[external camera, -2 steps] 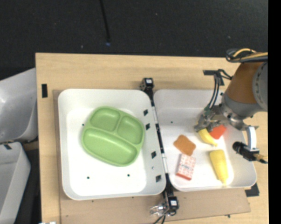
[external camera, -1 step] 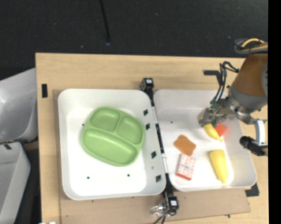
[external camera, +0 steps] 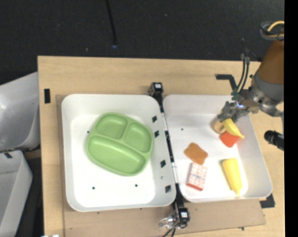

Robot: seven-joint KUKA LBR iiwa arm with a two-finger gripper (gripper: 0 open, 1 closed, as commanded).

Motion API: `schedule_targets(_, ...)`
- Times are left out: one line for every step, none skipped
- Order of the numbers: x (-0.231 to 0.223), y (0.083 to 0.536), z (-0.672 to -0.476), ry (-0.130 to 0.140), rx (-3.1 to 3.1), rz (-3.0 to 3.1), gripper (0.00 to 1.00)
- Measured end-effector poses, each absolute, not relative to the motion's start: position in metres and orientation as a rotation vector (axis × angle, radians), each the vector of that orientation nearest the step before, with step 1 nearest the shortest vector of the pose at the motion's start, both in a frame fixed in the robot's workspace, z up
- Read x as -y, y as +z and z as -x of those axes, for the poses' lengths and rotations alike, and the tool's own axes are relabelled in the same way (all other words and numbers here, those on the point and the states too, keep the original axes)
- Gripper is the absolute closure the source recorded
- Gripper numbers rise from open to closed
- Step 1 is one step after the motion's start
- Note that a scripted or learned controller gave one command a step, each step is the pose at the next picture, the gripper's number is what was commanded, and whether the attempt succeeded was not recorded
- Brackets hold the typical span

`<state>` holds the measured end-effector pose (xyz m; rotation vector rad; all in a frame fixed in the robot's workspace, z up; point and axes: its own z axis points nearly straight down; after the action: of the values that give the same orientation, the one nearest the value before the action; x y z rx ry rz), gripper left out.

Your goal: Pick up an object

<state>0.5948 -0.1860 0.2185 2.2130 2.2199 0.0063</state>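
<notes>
Lowered into the right bin (external camera: 208, 107), pincer (external camera: 231, 113) right above a small yellow piece (external camera: 233, 128) and red block (external camera: 229, 139), presumably lining up a grab. Cannot tell its state.

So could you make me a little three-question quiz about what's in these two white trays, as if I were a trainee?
1. True or false: the green divided plastic plate lies in the left shallow white bin.
2. Which item lies nearest the two-finger gripper? A) the small yellow banana-shaped toy B) the pink-and-white patterned box C) the long yellow corn-like piece
3. Fill in: the flat orange-brown toast-like piece lies in the ____ bin.

Key: 1 true; 2 A; 3 right.
</notes>
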Motion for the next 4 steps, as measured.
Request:
schedule_targets(0.187, 0.273, -0.596, 0.005, -2.221, -2.213, 1.00)
schedule_targets(0.128, 0.275, -0.591, 0.002, -2.228, -2.213, 1.00)
schedule_targets(0.079, 0.277, -0.578, 0.002, -2.228, -2.214, 1.00)
schedule_targets(0.031, 0.258, -0.576, -0.001, -2.227, -2.216, 1.00)
